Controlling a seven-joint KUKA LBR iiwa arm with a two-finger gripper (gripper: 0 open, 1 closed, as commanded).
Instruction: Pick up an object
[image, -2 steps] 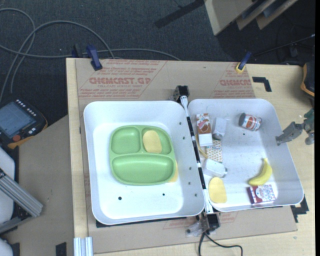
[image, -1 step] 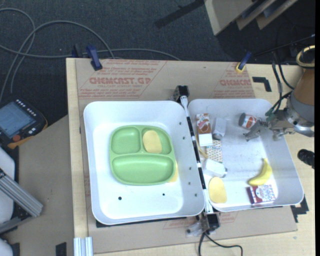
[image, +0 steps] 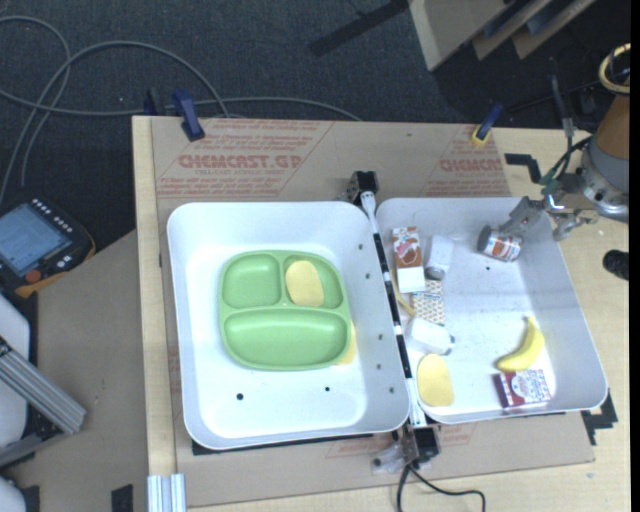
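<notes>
Over the far part of the right shallow white plastic bin (image: 585, 330), the grey two-finger gripper (image: 524, 222) hung just above a small red-and-silver can (image: 499, 245), jaw state impossible to tell, a curved yellow banana (image: 524, 346) lying nearer.

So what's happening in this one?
A robot arm reaches in from the right over the right bin, its hand low at a small can-like object near the far edge. Whether it grips that object is unclear. Elsewhere in this bin lie a banana, a red packet, a yellow disc and some small cartons along the left wall. The left bin holds a green divided tray with a yellow piece in one compartment.
</notes>
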